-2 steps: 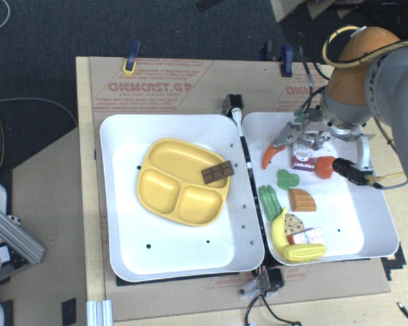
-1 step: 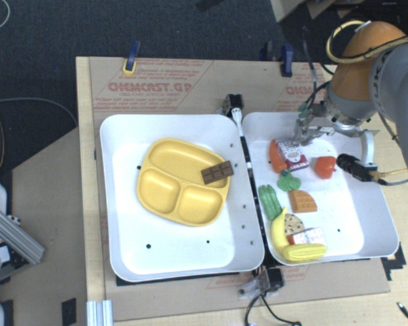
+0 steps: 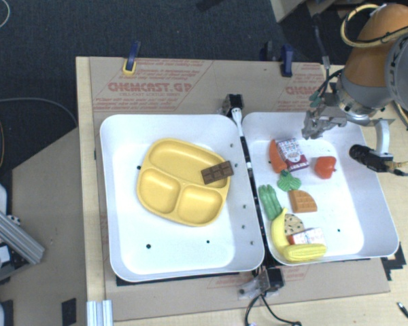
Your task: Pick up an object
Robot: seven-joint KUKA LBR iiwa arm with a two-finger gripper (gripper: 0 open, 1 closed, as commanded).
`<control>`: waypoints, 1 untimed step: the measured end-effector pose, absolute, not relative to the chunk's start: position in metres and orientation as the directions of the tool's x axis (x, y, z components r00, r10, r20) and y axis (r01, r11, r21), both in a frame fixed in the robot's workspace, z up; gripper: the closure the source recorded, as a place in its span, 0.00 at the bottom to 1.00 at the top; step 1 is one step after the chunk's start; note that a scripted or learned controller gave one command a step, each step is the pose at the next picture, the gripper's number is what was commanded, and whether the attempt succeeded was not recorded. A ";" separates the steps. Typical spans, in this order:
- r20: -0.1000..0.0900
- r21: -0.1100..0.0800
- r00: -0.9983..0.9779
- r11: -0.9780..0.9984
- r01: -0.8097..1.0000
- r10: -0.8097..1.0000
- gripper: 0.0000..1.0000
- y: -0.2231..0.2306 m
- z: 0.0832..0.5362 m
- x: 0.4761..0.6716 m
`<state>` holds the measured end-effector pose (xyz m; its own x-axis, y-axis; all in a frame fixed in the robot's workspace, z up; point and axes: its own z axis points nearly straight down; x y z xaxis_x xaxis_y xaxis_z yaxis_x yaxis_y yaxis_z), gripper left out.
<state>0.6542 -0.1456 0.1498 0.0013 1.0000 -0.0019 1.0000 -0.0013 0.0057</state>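
My gripper [image 3: 313, 128] hangs over the far part of the right bin [image 3: 367, 202], just beyond a red-and-white packet [image 3: 290, 152] that lies on an orange carrot [image 3: 277, 156]. Nothing shows between the fingers. A red pepper [image 3: 326, 166] lies to the right of the packet. Nearer the front are a green broccoli piece [image 3: 288, 180], an orange waffle wedge [image 3: 302, 201], a green pickle [image 3: 269, 201], a yellow banana [image 3: 280, 233], a corn cob [image 3: 302, 252] and a small red-and-white box [image 3: 307, 237].
The left bin [image 3: 122, 236] holds a yellow divided plate [image 3: 180, 182] with a brown chocolate bar [image 3: 216, 174] on its far right rim. A black ridge divides the two bins.
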 end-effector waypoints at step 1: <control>-0.002 0.008 -0.001 0.001 1.000 1.000 1.00 -0.146 0.196 0.662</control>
<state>0.6615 -0.1460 0.1955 -0.0006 1.0000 -0.0023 1.0000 0.0006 0.0080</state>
